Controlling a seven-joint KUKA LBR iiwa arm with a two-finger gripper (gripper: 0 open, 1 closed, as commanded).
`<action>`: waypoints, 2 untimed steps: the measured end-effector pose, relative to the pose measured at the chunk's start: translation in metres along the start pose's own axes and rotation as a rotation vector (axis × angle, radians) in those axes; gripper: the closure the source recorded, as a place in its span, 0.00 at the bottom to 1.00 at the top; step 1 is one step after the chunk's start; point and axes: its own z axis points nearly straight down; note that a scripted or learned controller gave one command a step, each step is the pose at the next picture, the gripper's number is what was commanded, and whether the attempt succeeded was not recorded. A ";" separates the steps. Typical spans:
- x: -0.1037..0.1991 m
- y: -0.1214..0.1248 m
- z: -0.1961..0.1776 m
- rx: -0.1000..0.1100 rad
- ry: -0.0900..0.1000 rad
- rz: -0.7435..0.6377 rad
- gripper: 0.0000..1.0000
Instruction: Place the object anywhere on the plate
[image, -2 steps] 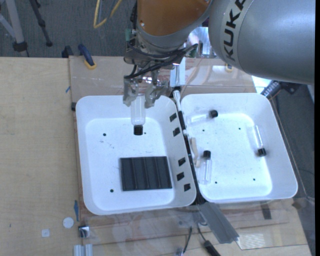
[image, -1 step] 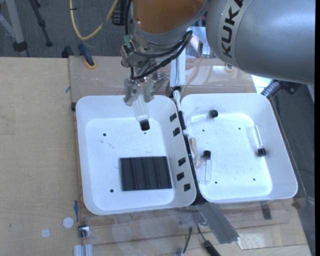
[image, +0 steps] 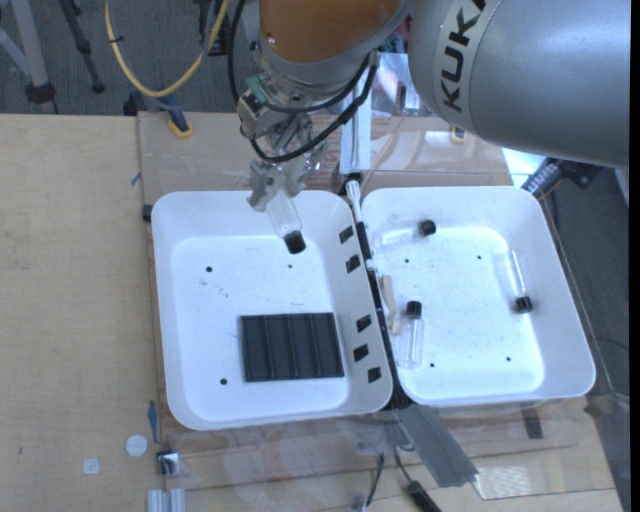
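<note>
Gripper (image: 277, 188) sits over the back edge of the left bin (image: 185, 390), fingers (image: 262, 186) clamped on a clear vial with a black cap (image: 286, 222). The vial hangs tilted, cap end lowest, above the bin's upper middle. The plate (image: 291, 346) (dark, ribbed, rectangular) lies flat on the left bin floor toward the front, well apart from the vial and slightly to its right in view. Right bin (image: 570, 340) holds three more capped vials: one near the back left (image: 407, 234), one by the right wall (image: 516, 283), one upright-ish along the divider (image: 412, 330). Black clips run down the divider between the bins. Small bits of hardware lie on the desk (image: 70, 300) at front left.
</note>
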 end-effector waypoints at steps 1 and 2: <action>0.001 0.001 0.039 -0.009 -0.003 -0.521 1.00; 0.001 0.001 0.018 -0.003 -0.002 -0.738 1.00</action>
